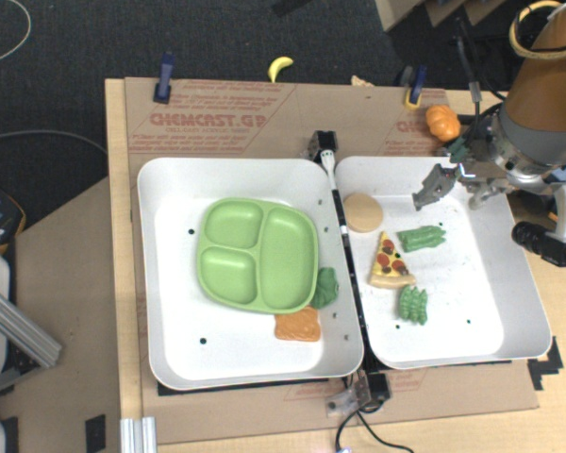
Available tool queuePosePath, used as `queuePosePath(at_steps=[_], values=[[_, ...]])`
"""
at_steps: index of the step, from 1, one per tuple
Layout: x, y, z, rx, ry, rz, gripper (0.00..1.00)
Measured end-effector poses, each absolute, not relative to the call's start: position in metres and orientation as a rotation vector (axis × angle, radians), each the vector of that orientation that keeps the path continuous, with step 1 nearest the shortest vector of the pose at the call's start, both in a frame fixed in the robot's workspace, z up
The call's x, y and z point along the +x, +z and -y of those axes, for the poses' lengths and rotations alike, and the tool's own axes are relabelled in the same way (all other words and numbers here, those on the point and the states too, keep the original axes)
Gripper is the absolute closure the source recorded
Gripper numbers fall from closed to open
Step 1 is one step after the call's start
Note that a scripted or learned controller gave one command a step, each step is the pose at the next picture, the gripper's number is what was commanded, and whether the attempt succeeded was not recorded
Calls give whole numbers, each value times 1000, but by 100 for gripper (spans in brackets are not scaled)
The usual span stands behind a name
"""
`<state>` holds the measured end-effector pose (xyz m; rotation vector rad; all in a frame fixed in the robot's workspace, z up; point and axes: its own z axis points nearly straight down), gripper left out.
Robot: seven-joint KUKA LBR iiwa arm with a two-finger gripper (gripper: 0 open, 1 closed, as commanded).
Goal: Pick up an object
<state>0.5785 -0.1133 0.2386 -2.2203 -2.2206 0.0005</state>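
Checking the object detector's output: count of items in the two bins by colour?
Green: 4 - divided plate, leafy piece by the plate, long piece, bushy piece
Orange: 1 - chunk below the plate
Tan: 1 - round disc
Mixed: 1 - pizza slice
Total: 7
Left bin holds 3, right bin holds 4.
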Motion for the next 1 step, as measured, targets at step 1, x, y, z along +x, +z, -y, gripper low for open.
queuePosePath(at_steps=[1], values=[[512,134,114,-2216,11,2209,0]])
